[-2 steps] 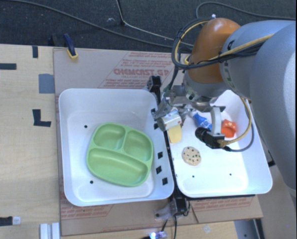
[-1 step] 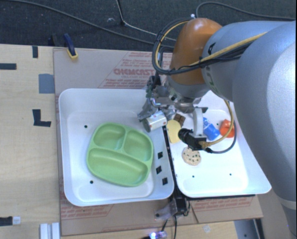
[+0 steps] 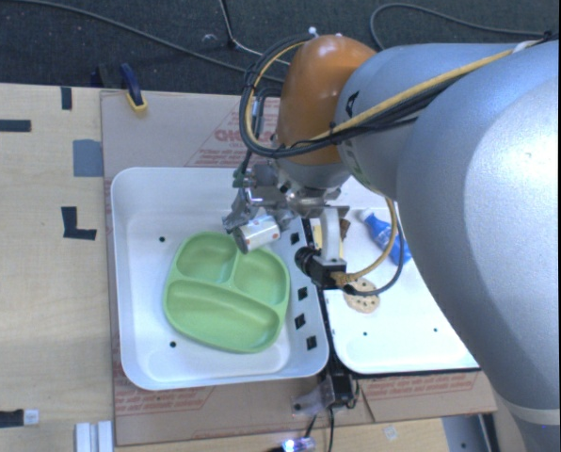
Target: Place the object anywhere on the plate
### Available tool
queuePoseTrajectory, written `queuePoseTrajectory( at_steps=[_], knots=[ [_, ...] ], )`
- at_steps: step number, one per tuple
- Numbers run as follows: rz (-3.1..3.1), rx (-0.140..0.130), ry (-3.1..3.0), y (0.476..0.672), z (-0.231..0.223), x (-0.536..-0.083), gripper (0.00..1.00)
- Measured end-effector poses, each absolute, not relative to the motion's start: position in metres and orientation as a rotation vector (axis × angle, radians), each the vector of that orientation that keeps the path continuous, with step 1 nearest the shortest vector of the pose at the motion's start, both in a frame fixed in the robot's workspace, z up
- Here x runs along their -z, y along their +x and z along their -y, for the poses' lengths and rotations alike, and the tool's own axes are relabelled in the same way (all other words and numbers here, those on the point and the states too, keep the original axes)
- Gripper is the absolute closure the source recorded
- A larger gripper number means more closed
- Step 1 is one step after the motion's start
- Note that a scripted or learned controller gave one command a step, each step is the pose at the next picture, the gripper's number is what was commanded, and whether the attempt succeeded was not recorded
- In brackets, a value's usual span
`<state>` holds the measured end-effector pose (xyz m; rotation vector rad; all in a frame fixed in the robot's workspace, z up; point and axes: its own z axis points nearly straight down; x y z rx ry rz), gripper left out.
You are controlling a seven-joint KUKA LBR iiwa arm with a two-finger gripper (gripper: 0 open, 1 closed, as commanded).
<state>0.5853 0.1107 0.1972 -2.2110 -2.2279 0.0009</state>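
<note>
Two shallow white bins sit side by side on the tabletop (image 3: 36, 281), which is pale wood with a few dark tape marks and a sheet of brown cardboard (image 3: 168, 130) under the bins. The left bin (image 3: 135, 252) holds one green plate (image 3: 226, 295), a smooth plastic dish with rounded corners, moulded into three compartments by raised ridges. The right bin (image 3: 403, 332) holds one blue object (image 3: 386, 234), long and partly hidden behind a cable, and one small flat tan disc (image 3: 360, 299) with dark dots on it, lying near the wall shared by the two bins.

One grey arm (image 3: 469, 186) with a glossy orange band (image 3: 313, 92) reaches in from the right and covers much of the right bin. Yellow and black cables (image 3: 262, 111) loop around the wrist. The end effector (image 3: 254, 229) hangs over the far edge of the plate, at its upper compartments, its metal parts bunched together; whether it is open or closed I cannot tell, and I cannot see any object gripped in it.

Beyond the cardboard, one blue and yellow clamp (image 3: 133, 90) grips its edge, and black cables run over the dark floor (image 3: 102, 17)
</note>
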Motion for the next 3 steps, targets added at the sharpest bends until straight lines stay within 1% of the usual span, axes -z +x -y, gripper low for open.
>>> queuePoseTrajectory(
  at_steps=[2, 3],
  knots=[
    [2.228, 0.0, -2.213, 0.591, -0.211, -0.208, 1.0],
    [2.224, -0.004, -2.217, 0.591, -0.208, -0.207, 0.0]
  ],
)
